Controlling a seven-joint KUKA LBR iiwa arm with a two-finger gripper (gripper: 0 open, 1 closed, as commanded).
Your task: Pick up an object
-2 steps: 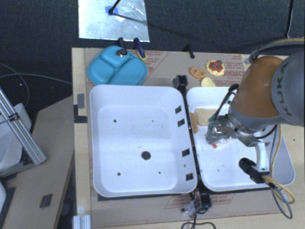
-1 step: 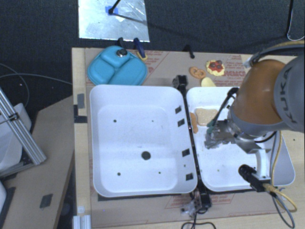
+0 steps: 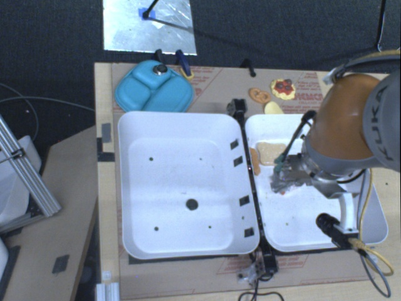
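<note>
My gripper (image 3: 284,180) hangs low inside the right white bin (image 3: 294,231), near its left half, under the arm's orange band (image 3: 341,124). Just up and left of it a tan slice of toast (image 3: 269,152) lies flat on the bin floor. A thin orange-brown piece (image 3: 255,160) rests along the bin's left wall beside the toast. The arm hides the right part of this bin.
The left white bin (image 3: 141,143) adjoins the right one along a black divider (image 3: 249,180). Behind the bins lie a blue divided tray (image 3: 154,90), a small cookie (image 3: 258,95), a toy pizza (image 3: 283,88) and a pale yellow piece (image 3: 273,108). A foil sheet (image 3: 148,16) lies farther back.
</note>
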